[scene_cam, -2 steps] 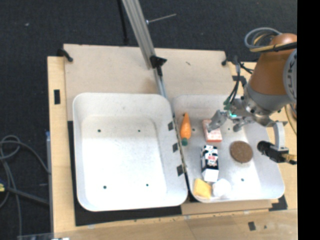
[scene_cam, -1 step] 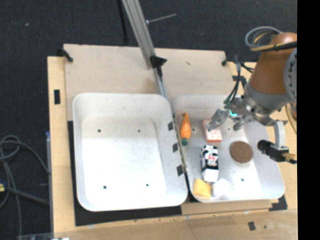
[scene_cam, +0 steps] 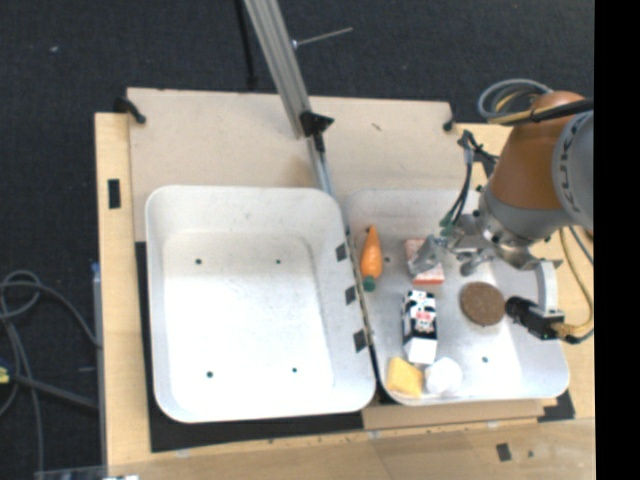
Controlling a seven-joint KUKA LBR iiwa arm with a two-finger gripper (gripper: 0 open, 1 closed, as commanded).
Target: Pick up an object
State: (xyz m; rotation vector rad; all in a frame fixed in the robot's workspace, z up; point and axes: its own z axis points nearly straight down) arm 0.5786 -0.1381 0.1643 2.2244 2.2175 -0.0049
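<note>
- The gripper [scene_cam: 437,253] hangs low over the right bin [scene_cam: 535,368], its tips right at a small red-and-white item [scene_cam: 424,265]. From this slanted view I cannot tell how the tips are set, or whether anything sits between them.
- The task names no single thing, so the nearest candidate is that red-and-white item, directly under the tips. Just to their left lies an orange carrot [scene_cam: 371,253]; below them a black-and-white carton [scene_cam: 421,323]; to their lower right a brown disc [scene_cam: 483,304]; furthest below, in the bin's near corner, a yellow block [scene_cam: 404,376] and a white ball [scene_cam: 443,375].
- Risk: the item is small and low, so a closing pinch could land on its edge and flick it aside rather than hold it.
- Risk: the carrot and the carton are near; a slightly offset descent could nudge either, or trap two things at once.
- Risk: pressing too deep would drive the tips into the bin floor and shift the bin on the desk [scene_cam: 115,268].
- The left bin [scene_cam: 160,208] is well apart, to the far left of the tips, and plays no part in this.
</note>
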